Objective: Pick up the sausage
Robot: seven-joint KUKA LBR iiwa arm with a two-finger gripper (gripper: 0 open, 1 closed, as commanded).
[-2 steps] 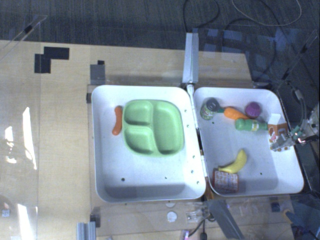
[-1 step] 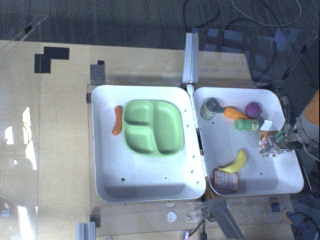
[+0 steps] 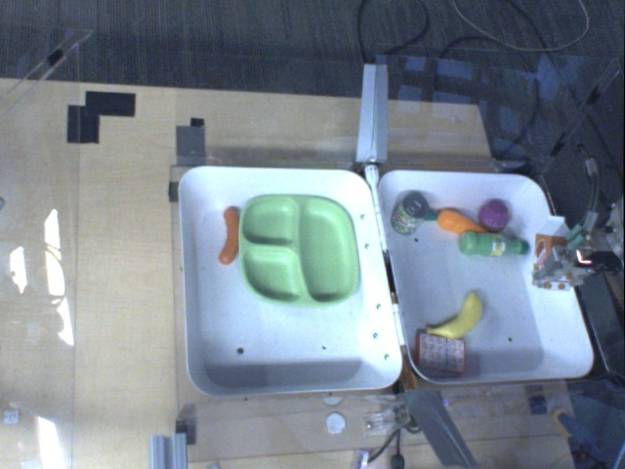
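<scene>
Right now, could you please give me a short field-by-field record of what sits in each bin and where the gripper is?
left bin: green divided plate; sausage lying beside the plate's left edge, touched by nothing
right bin: can, carrot, purple item, green bottle, banana, small box
gripper: at the right bin's right rim, far from the sausage
task status: sausage not yet picked up
</scene>
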